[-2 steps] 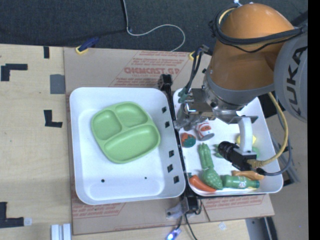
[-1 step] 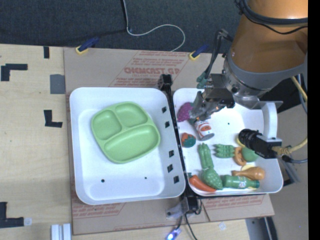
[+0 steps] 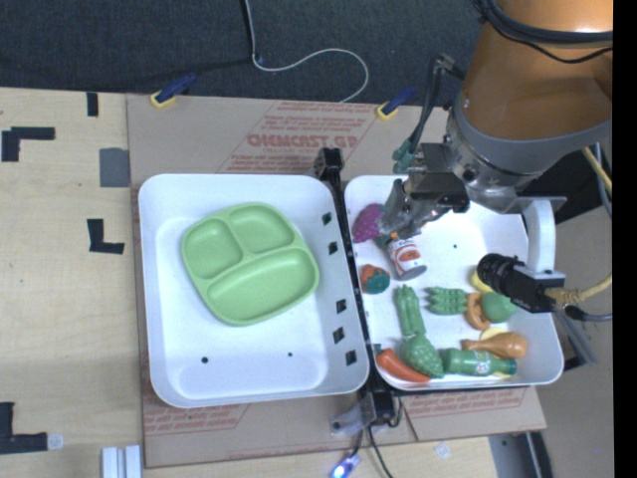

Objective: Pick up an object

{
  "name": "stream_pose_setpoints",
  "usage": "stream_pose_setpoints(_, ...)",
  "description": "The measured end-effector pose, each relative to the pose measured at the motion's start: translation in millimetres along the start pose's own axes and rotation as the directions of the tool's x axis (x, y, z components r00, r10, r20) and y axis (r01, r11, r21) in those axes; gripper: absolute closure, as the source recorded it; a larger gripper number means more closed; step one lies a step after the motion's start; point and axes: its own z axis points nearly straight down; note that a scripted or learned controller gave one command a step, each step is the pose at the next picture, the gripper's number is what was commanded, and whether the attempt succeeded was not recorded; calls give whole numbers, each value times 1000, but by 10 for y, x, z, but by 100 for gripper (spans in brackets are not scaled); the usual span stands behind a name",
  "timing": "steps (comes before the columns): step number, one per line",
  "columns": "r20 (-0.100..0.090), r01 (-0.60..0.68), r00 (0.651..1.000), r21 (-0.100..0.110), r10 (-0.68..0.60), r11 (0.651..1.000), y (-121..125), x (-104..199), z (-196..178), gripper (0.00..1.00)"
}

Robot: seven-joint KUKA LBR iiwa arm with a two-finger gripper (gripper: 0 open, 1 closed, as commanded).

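My gripper (image 3: 396,219) hangs low over the back left part of the right bin (image 3: 498,229), under the grey wrist and orange band. It sits just right of a purple toy eggplant (image 3: 364,223). Directly in front of it, close below its tip, is a small white can with a red label (image 3: 407,258). Nothing is visibly held. A teal and orange round toy (image 3: 375,279) lies in front of the eggplant, by the bin's left wall.
Further toys crowd the right bin's front: a green cob (image 3: 408,307), a green leafy piece (image 3: 448,300), broccoli (image 3: 419,351), a carrot (image 3: 396,367), a green bottle (image 3: 480,364) and an orange piece (image 3: 501,345). The left bin (image 3: 169,207) holds a green divided plate (image 3: 250,262).
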Motion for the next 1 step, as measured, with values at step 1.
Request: stream_pose_setpoints(1, 1, 1, 1000, 2, -1, 1000, 1, 2, -95, 100)
